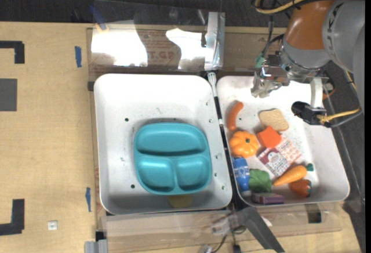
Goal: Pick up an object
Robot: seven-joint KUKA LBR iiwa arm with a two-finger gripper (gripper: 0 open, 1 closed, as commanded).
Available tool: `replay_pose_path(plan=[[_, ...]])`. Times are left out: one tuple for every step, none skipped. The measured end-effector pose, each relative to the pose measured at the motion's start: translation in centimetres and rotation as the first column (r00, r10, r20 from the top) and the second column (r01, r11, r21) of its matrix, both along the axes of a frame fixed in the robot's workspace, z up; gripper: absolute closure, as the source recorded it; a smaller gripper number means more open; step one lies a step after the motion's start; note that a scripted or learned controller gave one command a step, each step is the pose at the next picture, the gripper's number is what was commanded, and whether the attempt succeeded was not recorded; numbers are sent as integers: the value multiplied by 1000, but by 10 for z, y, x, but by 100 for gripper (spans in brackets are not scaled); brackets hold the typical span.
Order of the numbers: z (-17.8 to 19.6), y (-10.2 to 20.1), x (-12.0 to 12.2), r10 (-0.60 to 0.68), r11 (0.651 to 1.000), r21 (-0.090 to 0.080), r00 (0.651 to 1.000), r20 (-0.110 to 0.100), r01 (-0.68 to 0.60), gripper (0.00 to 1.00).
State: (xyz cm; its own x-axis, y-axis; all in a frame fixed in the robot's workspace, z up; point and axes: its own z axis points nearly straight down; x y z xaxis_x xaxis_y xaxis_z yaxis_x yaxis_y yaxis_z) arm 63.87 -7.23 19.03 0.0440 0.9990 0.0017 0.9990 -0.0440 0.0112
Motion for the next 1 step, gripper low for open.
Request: replay_pose_path(plan=[[80, 32, 10, 103, 995, -2, 995, -4, -103, 100]])
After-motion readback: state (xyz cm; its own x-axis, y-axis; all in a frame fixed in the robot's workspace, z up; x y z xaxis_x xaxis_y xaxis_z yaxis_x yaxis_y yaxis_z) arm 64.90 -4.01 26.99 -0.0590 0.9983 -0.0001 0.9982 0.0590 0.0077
